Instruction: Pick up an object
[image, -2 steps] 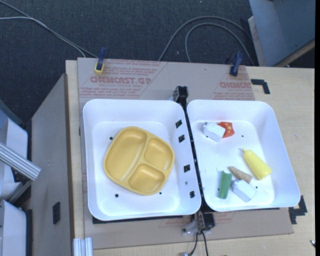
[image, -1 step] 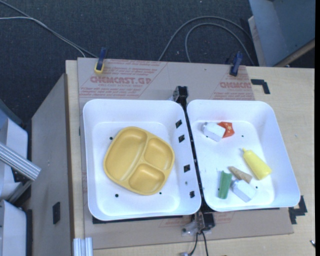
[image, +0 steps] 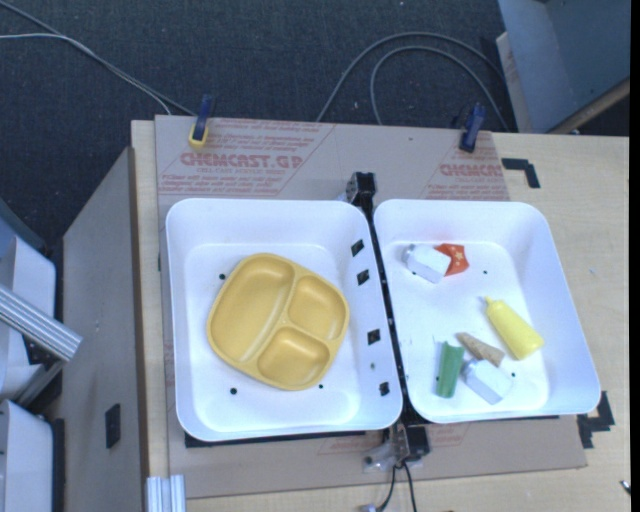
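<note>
A yellow plate with three compartments (image: 279, 320) lies in the left bin (image: 190, 400). In the right bin (image: 545, 245) sit several small objects. A white block with a red piece (image: 437, 261) lies near the back. A yellow mustard-shaped bottle (image: 514, 327) rests at the right. Near the front lie a green bar (image: 449, 370), a tan stick (image: 481, 348) and a small white-grey block (image: 487, 381), close together.
The two bins meet at a black clipped seam (image: 375, 300). They rest on a brown board (image: 250, 150) held by a blue-and-yellow clamp (image: 203, 118) and a blue clamp (image: 471, 127) at the back. Cables (image: 420, 50) loop behind the bench. A metal rail (image: 35, 325) stands at the left.
</note>
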